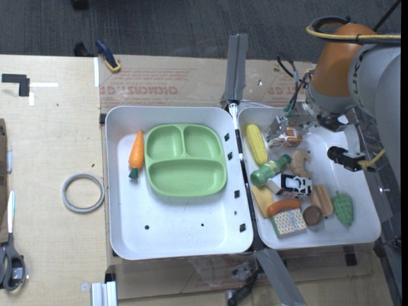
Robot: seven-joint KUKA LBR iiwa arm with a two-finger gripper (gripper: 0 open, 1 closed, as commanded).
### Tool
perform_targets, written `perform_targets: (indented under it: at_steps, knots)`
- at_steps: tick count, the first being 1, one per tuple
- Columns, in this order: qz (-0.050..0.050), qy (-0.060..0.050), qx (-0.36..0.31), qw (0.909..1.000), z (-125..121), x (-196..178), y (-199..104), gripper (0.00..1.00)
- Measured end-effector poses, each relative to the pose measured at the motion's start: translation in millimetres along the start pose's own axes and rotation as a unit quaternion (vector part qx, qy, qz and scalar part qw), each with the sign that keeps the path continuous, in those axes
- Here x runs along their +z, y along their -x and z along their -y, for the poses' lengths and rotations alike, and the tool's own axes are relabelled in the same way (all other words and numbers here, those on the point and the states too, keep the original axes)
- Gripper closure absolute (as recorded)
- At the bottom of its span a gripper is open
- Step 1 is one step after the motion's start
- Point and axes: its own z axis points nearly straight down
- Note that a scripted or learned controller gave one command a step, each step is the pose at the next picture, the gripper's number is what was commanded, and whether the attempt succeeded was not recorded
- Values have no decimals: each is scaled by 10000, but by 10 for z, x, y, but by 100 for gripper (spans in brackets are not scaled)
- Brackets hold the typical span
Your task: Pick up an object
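My gripper (280, 130) reaches down into the far part of the right bin (364, 231), its metal fingers just right of a yellow corn cob (256, 143) and over a small orange-and-white item (292, 134). Nothing shows clearly between the fingers. Below lie a green bottle (268, 170), a tan lump (300, 162), a black-and-white toy (295, 184), a red sausage (283, 206), a patterned block (289, 222), a brown piece (318, 204) and a green leaf (343, 209).
The left bin (121, 228) holds a green divided plate (186, 159) and a carrot (136, 153). A tape ring (83, 192) and scissors (11, 260) lie on the bench to the left. A grey post (236, 65) stands behind the bins' divide.
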Motion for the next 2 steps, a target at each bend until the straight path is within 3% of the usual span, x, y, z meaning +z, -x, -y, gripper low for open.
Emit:
perform_targets:
  at_steps: [1,2]
  knots:
    - [-12,-19,-1408,9900,1167,142,-129,0]
    - [-12,-19,-1410,9900,1168,142,-129,0]
